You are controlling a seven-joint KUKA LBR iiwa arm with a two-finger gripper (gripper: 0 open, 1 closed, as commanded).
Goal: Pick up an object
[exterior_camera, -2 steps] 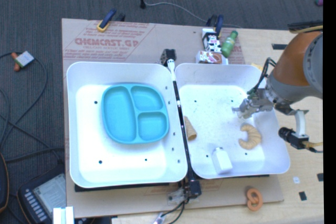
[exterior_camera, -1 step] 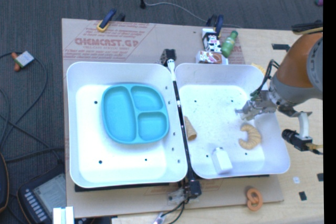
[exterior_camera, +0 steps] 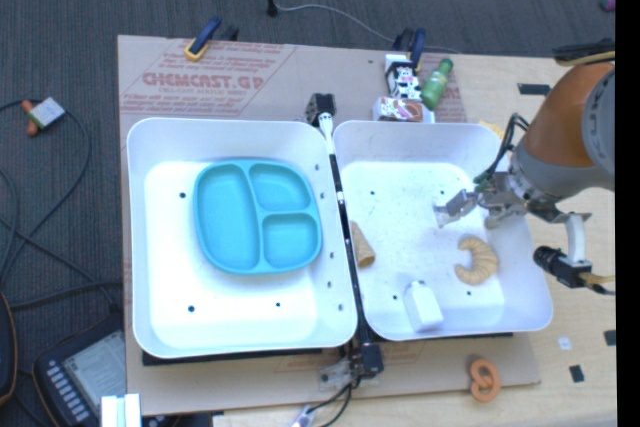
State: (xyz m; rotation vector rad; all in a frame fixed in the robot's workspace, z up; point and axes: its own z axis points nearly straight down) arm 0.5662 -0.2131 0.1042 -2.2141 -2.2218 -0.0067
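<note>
Just above croissant (exterior_camera: 477, 260), claw (exterior_camera: 470, 207) (right bin (exterior_camera: 400, 140))

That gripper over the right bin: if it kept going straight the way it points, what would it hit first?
The gripper points left and downward, so it would likely meet the bare floor of the right bin first. The croissant lies off that line, nearer the camera. Its height is hard to judge.

Two white bins (exterior_camera: 150, 215), one blue divided plate (exterior_camera: 258, 215), one croissant (exterior_camera: 478, 260), one white block (exterior_camera: 422, 304)

The gripper (exterior_camera: 462, 206) hovers in the right bin (exterior_camera: 390, 140), just above-left of the croissant (exterior_camera: 477, 261); a blue divided plate (exterior_camera: 257, 216) occupies the left bin (exterior_camera: 160, 140).
</note>
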